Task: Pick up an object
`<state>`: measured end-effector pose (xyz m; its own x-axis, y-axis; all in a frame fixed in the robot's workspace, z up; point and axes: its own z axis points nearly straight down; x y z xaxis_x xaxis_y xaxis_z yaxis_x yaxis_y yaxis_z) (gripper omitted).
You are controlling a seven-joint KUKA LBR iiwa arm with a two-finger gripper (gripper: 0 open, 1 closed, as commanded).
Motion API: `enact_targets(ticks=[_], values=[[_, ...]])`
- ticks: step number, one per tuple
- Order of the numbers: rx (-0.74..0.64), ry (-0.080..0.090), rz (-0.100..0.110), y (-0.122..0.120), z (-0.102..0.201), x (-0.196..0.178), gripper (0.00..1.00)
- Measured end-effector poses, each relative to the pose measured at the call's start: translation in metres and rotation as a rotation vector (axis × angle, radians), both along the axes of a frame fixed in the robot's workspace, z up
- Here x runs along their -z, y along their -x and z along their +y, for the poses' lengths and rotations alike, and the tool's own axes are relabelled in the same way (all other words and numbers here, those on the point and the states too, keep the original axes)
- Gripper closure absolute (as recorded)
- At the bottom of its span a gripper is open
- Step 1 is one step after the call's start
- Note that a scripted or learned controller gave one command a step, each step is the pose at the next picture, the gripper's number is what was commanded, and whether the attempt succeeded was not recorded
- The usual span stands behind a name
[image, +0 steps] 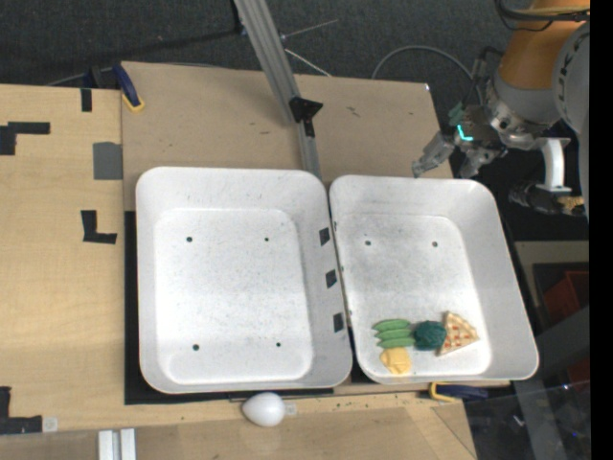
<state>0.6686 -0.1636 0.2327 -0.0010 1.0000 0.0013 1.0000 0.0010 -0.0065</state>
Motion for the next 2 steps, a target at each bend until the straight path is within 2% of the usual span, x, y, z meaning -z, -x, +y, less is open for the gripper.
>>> enact_targets(ticks=[1,2], values=[[-0.001,0.002,-0.005,-0.001,0.000,-0.003,0.00],[0.000,0.002,0.000,-0.001,-0.005,0.042,0.00]])
